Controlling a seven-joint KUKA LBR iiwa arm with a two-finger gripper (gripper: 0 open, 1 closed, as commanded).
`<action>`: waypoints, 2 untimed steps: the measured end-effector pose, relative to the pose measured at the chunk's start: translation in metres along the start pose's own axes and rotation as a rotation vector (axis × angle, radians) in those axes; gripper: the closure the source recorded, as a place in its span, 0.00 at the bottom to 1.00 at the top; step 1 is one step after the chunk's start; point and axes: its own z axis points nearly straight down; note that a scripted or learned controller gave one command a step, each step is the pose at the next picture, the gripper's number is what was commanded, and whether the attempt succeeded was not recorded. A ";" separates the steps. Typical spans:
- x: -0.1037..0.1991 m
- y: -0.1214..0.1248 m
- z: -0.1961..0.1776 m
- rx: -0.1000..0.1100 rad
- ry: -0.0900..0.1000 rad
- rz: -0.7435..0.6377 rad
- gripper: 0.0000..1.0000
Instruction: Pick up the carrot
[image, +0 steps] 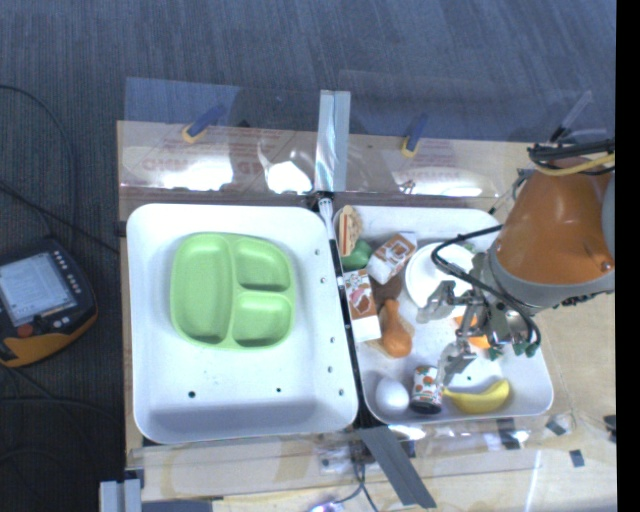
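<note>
1. The carrot (394, 330) lies in the right bin (535, 400), at 12 o'clock from the small can (426, 389) and just beside the cartons.
2. The gripper (452, 335) hangs at 3 o'clock from the carrot, its fingers apart and holding nothing.
3. I think it should move toward 9 o'clock, then descend straight, avoiding the banana (477, 396).

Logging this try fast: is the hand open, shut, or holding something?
Hand: open over the right bin, nothing between its fingers; carrot lies to its left.

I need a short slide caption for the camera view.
The claw hovers over the right bin, beside the carrot and above the banana.
</note>
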 end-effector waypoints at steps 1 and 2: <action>0.004 -0.057 0.093 0.003 -0.016 0.018 0.00; -0.033 -0.041 0.095 0.002 -0.008 0.205 0.00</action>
